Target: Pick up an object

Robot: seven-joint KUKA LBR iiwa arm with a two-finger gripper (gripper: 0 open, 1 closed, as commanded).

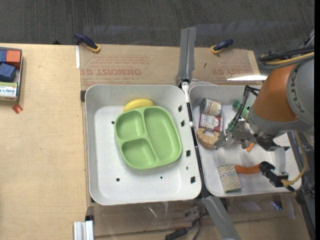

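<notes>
Nearest the camera, in the right bin [210,186], a speckled yellow-green sponge [229,178] lies flat by the front wall. Just beyond it is an orange stick-shaped piece [246,169], possibly a toy carrot.

Further in, the hand [225,138] sits low in this bin, right against a tan rounded lump [206,138] near the bin's left wall. Whether the hand is open or closed cannot be told from this angle, and nothing can be seen gripped in it. The lump is the likeliest thing to pick. It looks matt, smooth and light, perhaps foam or plastic play food, so it may roll or squirt aside under a pinch. A hold across its middle, straight from above, seems safest.

Touching the lump on its far side is a glossy purple-and-white packet [210,122], probably thin and slippery. Beyond that lies a small labelled tin [212,106], hard and round, with a tiny green bit [235,104] near it.

The left bin [100,184] carries a pale green three-part plate [148,136] of stiff, smooth plastic, with a yellow curved thing [138,103] tucked behind it.

Farthest off, brown cardboard [125,66] is clamped to the wooden worktop [40,159], and a box of coloured blocks [10,74] sits at the left.
</notes>
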